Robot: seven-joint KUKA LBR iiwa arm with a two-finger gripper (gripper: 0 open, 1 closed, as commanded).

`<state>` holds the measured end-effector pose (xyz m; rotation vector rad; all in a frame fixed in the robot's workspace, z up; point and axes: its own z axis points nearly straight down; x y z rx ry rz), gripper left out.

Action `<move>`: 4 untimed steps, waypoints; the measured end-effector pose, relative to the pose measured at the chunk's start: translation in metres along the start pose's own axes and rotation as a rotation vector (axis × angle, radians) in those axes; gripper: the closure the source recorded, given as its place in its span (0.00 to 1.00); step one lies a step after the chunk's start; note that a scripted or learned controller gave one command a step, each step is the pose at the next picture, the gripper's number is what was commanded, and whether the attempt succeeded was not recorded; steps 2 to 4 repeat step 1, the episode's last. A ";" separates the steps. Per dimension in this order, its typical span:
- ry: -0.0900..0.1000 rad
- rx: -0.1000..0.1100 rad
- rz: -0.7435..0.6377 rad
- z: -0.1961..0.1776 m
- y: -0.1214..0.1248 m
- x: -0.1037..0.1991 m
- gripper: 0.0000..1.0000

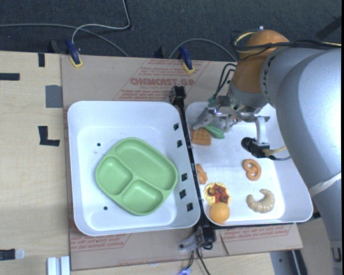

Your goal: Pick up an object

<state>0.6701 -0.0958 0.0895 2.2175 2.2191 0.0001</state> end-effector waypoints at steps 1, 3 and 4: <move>0.002 0.000 -0.001 0.000 0.000 -0.003 0.00; 0.002 0.000 -0.001 0.000 0.000 -0.003 0.00; 0.002 0.000 -0.001 0.000 0.000 -0.003 0.00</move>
